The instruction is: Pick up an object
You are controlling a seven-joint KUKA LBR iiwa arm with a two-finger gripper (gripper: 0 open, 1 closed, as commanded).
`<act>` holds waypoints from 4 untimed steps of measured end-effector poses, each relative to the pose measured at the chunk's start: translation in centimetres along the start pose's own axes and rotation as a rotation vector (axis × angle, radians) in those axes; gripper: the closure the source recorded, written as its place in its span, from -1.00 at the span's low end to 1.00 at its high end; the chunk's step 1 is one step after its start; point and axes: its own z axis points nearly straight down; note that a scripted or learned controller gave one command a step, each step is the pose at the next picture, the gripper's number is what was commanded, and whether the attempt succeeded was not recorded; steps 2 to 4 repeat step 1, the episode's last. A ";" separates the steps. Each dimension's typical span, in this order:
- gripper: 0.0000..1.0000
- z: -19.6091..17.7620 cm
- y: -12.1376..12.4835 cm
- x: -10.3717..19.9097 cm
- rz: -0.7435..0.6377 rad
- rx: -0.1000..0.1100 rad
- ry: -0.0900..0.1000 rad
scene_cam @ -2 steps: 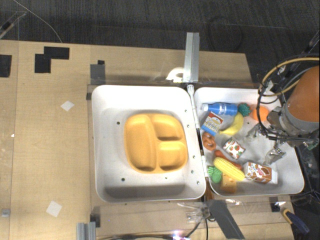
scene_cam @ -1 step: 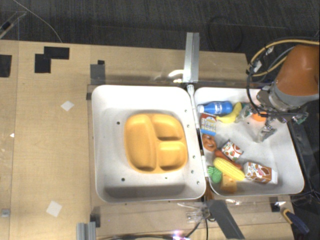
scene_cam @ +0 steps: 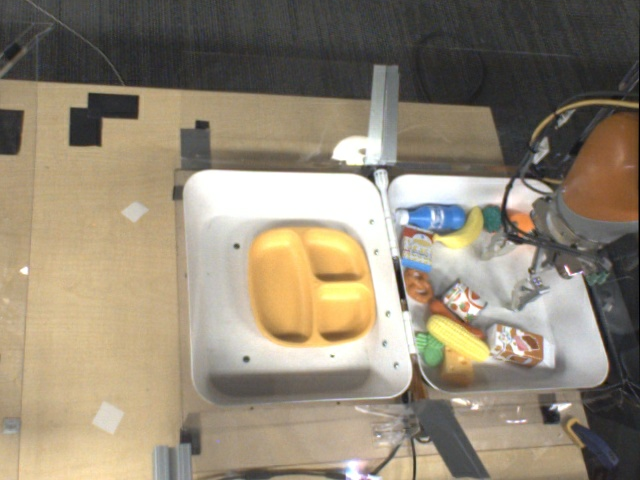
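Note:
The right bin (scene_cam: pixel 575 318) holds several toy foods. A blue bottle (scene_cam: pixel 435 216) and a banana (scene_cam: pixel 463 230) lie at its back. A corn cob (scene_cam: pixel 458 336) and a red-and-white carton (scene_cam: pixel 518 346) lie near its front, and a small patterned carton (scene_cam: pixel 462 301) sits mid-bin. My gripper (scene_cam: pixel 543 280) hangs over the bin's bare right-middle floor. It is open, its fingers point down, and nothing is between them. An orange piece (scene_cam: pixel 518 223) lies just behind it.
A yellow compartment tray (scene_cam: pixel 308 283) lies in the left bin (scene_cam: pixel 215 268). A green piece (scene_cam: pixel 430 348) and a yellow block (scene_cam: pixel 458 366) sit at the right bin's front left. A metal post (scene_cam: pixel 384 118) stands behind the bins' divider. Cables loop by the arm (scene_cam: pixel 605 183).

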 end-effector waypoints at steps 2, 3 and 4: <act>-1.00 -0.1 1.0 3.7 0.135 0.002 -0.001; -1.00 -0.1 1.0 3.7 0.135 0.002 -0.001; -1.00 -0.1 1.0 3.7 0.135 0.002 -0.001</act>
